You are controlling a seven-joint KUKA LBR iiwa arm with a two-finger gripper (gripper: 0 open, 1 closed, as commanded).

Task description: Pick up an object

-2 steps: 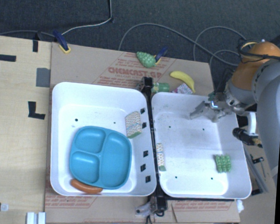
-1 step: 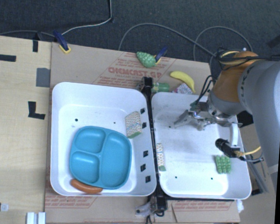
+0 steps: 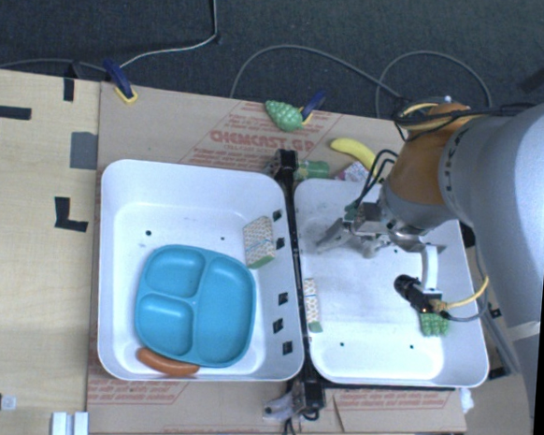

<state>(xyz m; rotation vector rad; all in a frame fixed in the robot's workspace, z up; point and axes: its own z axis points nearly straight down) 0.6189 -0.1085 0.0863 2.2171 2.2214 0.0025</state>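
My gripper (image 3: 357, 235) hangs low over the upper middle of the right bin (image 3: 373, 361), and the grey arm with its orange band (image 3: 424, 172) comes in from the upper right. No object shows in the gripper. A small green block (image 3: 433, 323) lies near the right bin's right wall, below and to the right of the gripper. Against that bin's left wall lies a small patterned packet (image 3: 311, 306). The left bin (image 3: 123, 200) holds a blue divided plate (image 3: 196, 304), an orange sausage-shaped toy (image 3: 167, 363) at its front, and a beige-green block (image 3: 261, 240) leaning by its right wall.
Behind the bins on the cardboard lie a yellow banana (image 3: 352, 151) and a green knobbly toy (image 3: 284, 114). Cables loop over the dark floor at the back. A black divider with clips (image 3: 287, 260) runs between the two bins. The arm's bulk covers the right bin's right side.
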